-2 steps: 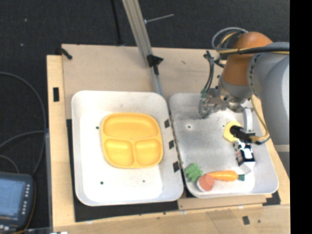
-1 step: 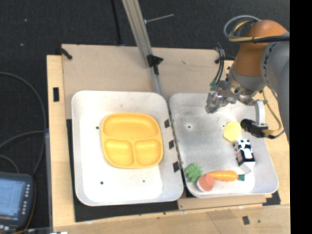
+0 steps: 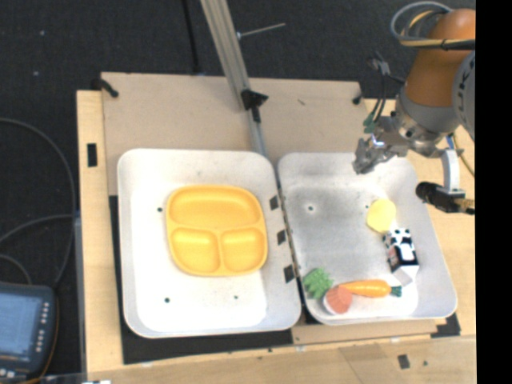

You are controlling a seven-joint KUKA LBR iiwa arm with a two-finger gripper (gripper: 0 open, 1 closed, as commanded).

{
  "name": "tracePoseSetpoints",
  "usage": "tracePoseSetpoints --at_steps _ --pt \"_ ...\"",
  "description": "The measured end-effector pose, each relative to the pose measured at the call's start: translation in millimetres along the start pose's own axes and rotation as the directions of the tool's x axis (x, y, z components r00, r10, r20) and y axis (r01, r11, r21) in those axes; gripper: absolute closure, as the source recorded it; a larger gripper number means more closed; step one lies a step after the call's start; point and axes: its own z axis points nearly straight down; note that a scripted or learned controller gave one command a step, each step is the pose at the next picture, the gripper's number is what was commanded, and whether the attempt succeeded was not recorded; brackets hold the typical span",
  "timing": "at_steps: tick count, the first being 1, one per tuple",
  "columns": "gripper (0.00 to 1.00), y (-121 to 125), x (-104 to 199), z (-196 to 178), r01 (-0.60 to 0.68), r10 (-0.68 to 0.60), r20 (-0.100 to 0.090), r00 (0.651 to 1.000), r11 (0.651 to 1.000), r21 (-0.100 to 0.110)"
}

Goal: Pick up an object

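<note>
Camera view looked down at a slant on two white bins side by side on the bench. Right bin [image 3: 336, 214] held all the loose items, bunched at its near and right side. Carrot [image 3: 368, 289] lay near the front rim, long axis running left-right, orange body to the left and green end pointing right. Just left of it, touching or nearly so, sat a red round piece [image 3: 339, 300], and beside that a green leafy piece [image 3: 318, 281] close to the bin's left wall. Black-and-white toy [image 3: 401, 249] stood above the carrot's right end, long axis roughly front-to-back, near the right rim. Yellow rounded piece [image 3: 382, 214] sat just up-left of that toy, apart from it. Centre and far-left floor of the right bin was bare, so open room there; the items near the front rim and right wall had little clearance on those sides.

Left bin [image 3: 144, 294] held a yellow divided tray [image 3: 216, 229], roughly centred, with bare margin all round.

Gripper [image 3: 366, 160] hung over the right bin's far edge, well apart from every item, touching nothing I could see. Fingers were too small and dark: cannot tell how wide. Nothing was seen held.
</note>
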Motion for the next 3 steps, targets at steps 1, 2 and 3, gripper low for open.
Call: tracePoseSetpoints --at_steps 1,2,3 --pt "1.00 1.0 -0.5 -11.9 0.002 -0.002 -0.002 1.000 1.000 0.004" --pt "1.00 -13.2 44.3 -22.7 0.008 -0.008 -0.004 1.000 1.000 0.006" --pt "1.00 -38.4 93.9 -31.1 0.009 -0.009 -0.004 1.000 1.000 0.007"
